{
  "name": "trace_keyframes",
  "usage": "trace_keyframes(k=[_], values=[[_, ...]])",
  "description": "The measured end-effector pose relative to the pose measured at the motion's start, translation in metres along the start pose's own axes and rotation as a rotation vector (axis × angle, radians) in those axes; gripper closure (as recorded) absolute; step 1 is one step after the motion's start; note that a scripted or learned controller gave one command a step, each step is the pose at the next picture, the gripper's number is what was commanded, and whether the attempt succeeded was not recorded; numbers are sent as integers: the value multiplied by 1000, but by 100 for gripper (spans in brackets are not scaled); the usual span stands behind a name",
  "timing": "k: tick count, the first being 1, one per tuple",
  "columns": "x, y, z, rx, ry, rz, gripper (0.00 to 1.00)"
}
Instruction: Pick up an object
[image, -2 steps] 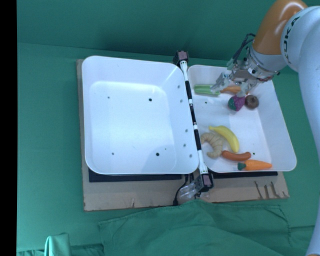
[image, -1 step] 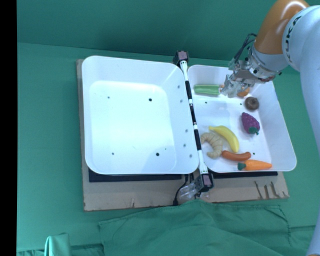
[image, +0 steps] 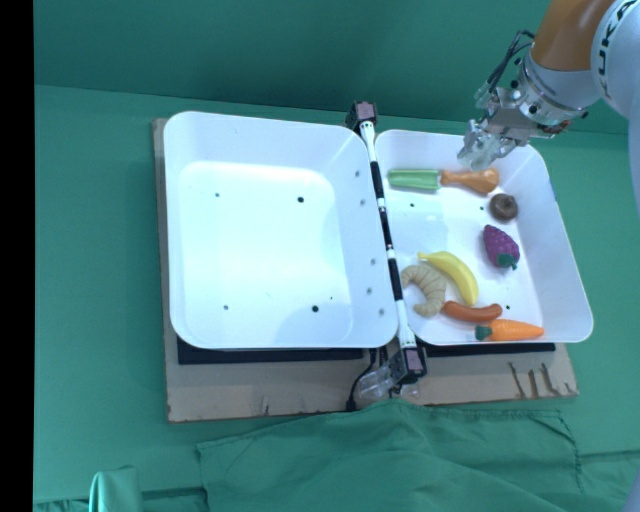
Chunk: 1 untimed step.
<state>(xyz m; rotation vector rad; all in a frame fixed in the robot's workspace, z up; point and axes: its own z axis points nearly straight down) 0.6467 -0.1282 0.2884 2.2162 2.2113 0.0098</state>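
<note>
The right bin (image: 560, 290) holds several toy foods. A green and orange piece (image: 442, 180) lies near its far edge, with a brown round item (image: 503, 207) and a purple berry (image: 500, 246) to its right. Toward the front lie a yellow banana (image: 452, 272), a tan croissant (image: 428, 287), a red sausage (image: 472, 311) and an orange carrot (image: 510, 330). My gripper (image: 483, 150) hangs over the bin's far edge, just above the orange end of the green and orange piece. I see nothing held in it.
The left bin (image: 190, 200) lies beside the right one, with a black-and-white divider strip (image: 385, 230) between them. Both rest on a cardboard sheet (image: 260, 400) on green cloth. A fold of green fabric (image: 400, 450) lies at the front.
</note>
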Motion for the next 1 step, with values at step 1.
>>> trace_keyframes(k=[1], values=[[-8,6,-50,1,0,0,100]])
